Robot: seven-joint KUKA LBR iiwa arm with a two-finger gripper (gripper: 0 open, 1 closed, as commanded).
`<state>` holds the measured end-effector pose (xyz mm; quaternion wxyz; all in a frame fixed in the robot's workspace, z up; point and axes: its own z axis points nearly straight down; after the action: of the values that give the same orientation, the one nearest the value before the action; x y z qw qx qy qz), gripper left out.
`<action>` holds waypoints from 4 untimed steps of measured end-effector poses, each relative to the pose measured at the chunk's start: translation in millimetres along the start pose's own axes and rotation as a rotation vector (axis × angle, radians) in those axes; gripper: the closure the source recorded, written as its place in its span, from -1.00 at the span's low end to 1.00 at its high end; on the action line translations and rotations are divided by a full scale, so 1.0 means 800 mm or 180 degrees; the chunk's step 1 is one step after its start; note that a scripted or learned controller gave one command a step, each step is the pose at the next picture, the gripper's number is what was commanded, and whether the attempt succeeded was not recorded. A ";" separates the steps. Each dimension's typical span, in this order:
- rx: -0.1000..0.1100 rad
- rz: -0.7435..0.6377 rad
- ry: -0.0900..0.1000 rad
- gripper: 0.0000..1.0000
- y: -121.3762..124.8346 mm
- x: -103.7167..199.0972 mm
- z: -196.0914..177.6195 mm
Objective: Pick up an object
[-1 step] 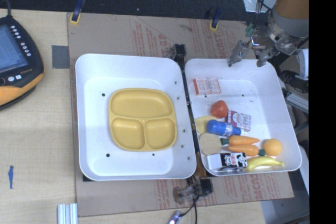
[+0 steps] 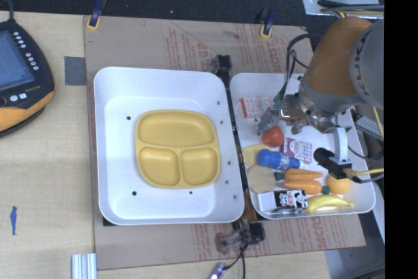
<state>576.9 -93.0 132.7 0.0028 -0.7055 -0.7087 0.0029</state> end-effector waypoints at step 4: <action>-0.0014 0.0006 0.0003 -1.00 0.079 -0.016 0.051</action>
<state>639.9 -105.9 91.6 0.0015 -0.7061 -0.7081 0.0010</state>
